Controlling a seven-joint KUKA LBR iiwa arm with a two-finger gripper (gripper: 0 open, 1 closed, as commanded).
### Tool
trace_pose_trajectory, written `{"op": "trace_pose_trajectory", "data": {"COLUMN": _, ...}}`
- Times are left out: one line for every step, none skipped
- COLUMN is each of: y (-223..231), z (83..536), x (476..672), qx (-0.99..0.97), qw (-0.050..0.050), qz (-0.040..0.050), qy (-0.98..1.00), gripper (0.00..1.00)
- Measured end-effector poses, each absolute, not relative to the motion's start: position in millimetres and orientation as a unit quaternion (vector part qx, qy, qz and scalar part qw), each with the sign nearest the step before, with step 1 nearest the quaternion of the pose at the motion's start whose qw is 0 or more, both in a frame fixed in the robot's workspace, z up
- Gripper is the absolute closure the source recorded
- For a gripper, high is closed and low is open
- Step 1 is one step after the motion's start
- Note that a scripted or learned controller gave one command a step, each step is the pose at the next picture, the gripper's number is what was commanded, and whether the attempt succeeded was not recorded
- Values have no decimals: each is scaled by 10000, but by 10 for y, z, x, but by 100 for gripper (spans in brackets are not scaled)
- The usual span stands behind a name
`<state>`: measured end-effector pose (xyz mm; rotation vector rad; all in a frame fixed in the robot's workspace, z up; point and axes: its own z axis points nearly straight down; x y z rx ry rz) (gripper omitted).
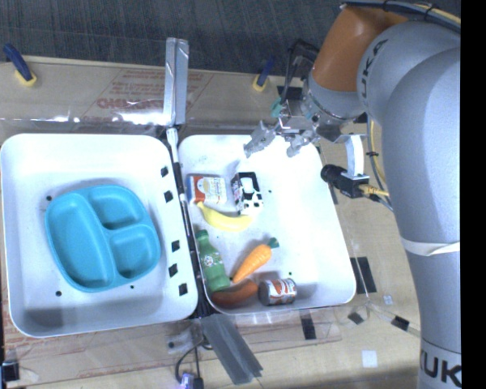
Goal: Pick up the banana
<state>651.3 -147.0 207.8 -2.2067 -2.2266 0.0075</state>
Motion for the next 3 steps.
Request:
{"op": "trace_pose_trajectory", "data": {"y": -1456, "z": 2150, "x": 6520, "qx": -7013, "qw": 57, "qz": 41, "qy": -7128, "gripper": 100}}
{"op": "trace_pose_trajectory", "data": {"y": -1449, "z": 2221, "x": 6526, "qx": -6991, "qw": 76, "qz": 59, "qy": -7149, "gripper": 100}}
{"op": "trace_pose_trajectory", "data": {"y": -1447, "z": 2221, "x": 6527, "qx": -6989, "qw": 77, "qz": 60, "qy": -7152, "gripper": 0}}
